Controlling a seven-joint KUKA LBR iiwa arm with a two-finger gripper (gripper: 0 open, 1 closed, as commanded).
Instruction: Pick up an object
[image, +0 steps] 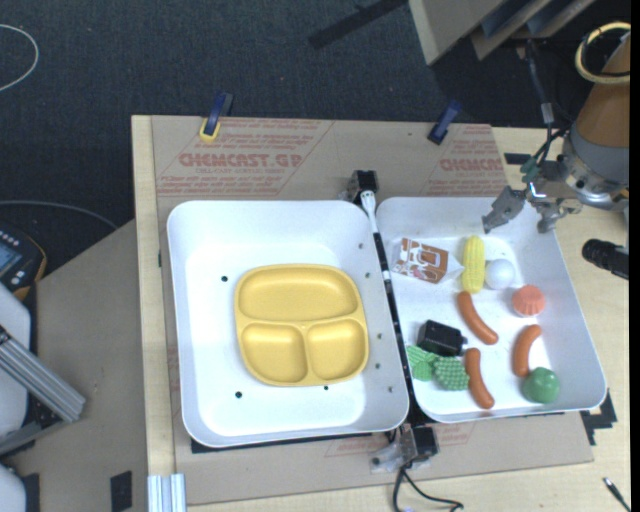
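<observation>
My gripper (524, 214) hangs open over the far right corner of the right bin (575, 300), its two fingers spread apart with nothing between them. Below it in that bin lie a yellow corn cob (473, 259), a white ball (498, 272), an orange-pink round fruit (528, 299), three sausages (477, 317) (525, 349) (477, 377), a green ball (541, 385), a black block (440, 338), green leafy pieces (440, 370) and a red-and-white packet (421, 260).
The left bin (200, 260) holds a yellow divided plate (300, 323). A black hinge strip (383, 290) runs between the bins. Blue and yellow clamps (212, 117) (443, 124) grip the board's far edge. Cables and equipment stand at the right.
</observation>
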